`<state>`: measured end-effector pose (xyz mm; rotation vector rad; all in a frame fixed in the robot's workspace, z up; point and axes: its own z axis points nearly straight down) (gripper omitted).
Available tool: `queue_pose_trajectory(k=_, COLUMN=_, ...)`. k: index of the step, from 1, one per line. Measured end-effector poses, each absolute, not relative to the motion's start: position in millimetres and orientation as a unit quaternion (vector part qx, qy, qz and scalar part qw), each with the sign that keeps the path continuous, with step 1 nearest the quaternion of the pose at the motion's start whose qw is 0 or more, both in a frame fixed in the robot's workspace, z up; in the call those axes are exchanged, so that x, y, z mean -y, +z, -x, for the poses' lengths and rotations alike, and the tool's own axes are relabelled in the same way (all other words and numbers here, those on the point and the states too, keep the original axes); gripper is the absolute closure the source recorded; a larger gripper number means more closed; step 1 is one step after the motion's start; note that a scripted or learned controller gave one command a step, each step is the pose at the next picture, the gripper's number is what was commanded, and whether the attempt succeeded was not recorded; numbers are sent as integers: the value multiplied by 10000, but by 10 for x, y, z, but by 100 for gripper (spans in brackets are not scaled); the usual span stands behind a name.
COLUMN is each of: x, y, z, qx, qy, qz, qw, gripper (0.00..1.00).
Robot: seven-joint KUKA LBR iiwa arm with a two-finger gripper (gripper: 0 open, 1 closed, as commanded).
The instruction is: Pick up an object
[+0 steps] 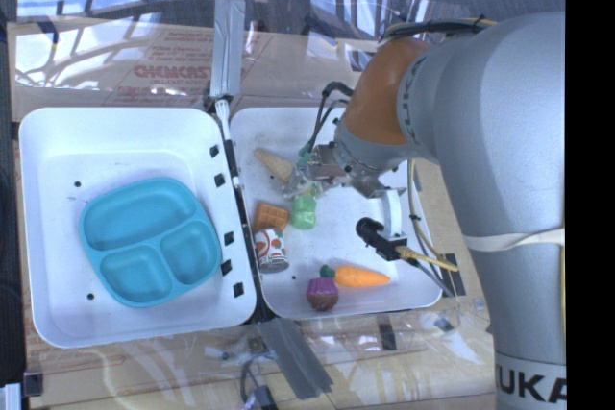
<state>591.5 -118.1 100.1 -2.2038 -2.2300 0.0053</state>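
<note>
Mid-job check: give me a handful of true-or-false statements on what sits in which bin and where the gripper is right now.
1. The blue divided plate lies in the left bin. True.
2. The carrot lies in the left bin. False: it lies in the right bin, near the front edge.
3. The gripper is over the right bin, above the green item. True.
4. The small can sits on the blue plate. False: it lies in the right bin by the divider.
5. The purple item lies beside the carrot's leafy end. True.
</note>
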Motion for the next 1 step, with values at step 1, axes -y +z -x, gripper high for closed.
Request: queue_pose_trajectory(k=1, x=333, y=2485, z=-6320, qx=7115, qy=-35, qz=7027, qw=-22, gripper=100)
